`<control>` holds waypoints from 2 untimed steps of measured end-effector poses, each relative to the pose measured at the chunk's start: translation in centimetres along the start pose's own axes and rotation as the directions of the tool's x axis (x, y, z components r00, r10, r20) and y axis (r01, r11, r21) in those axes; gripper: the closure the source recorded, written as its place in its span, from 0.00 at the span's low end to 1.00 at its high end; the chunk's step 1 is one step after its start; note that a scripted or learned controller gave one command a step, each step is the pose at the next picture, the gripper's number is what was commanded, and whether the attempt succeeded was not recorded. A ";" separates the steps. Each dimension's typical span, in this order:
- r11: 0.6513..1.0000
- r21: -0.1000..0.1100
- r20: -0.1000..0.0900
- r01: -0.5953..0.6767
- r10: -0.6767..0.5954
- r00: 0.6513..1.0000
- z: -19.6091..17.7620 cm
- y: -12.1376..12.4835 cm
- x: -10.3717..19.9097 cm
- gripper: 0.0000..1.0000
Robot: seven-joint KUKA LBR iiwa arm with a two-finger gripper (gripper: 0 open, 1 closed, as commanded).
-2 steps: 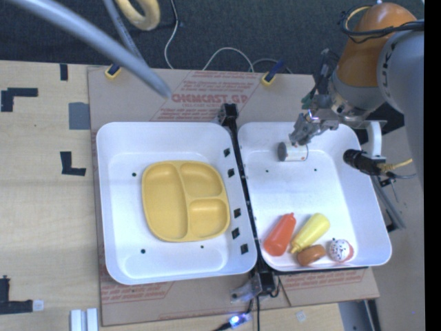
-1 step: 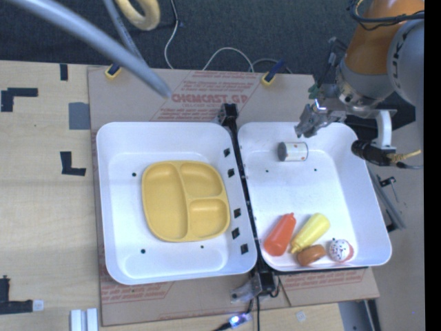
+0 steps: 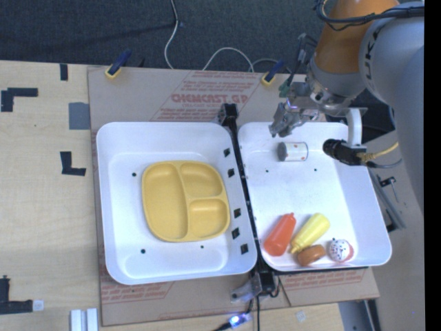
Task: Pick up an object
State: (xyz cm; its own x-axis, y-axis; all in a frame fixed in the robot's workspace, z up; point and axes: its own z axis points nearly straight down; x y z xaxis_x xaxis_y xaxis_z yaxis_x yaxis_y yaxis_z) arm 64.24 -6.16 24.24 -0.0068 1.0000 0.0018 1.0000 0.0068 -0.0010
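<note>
**Claw above the far edge of the right bin: object count and positions**

The claw (image 3: 288, 121) hangs over the far part of the right bin (image 3: 358, 198), near that bin's far left corner. Whether it is open or closed cannot be determined from this angle; nothing is visible between its tips. The grey arm (image 3: 396, 40) with its orange band (image 3: 355, 12) reaches in from the right.

Right bin contents, counted: five objects.

1. One small white cylinder (image 3: 293, 151) with a grey end cap and a red mark lies on its side just below the claw, close to the far edge. It is near the claw but apart from it.
2. One red-orange pepper-shaped item (image 3: 280, 234) lies toward the near edge, tilted.
3. One yellow elongated item (image 3: 310, 230) lies just beside the red one, on its right, also tilted.
4. One small brown item (image 3: 311, 255) sits touching or almost touching the lower end of the yellow item.
5. One white ball with red specks (image 3: 340, 250) rests near the bin's near right corner, just beside the brown item.

Left bin (image 3: 114, 185) contents, counted: one object. One yellow divided plate (image 3: 185, 200) with three compartments lies flat at the middle of the bin floor.

Both bins sit side by side on one brown cardboard sheet (image 3: 200, 98) on the bench.
</note>
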 end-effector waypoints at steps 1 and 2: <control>1.000 0.001 0.000 0.000 0.000 1.000 -0.5 0.0 5.4 1.00; 1.000 0.002 0.001 -0.001 0.001 1.000 1.4 0.2 11.1 1.00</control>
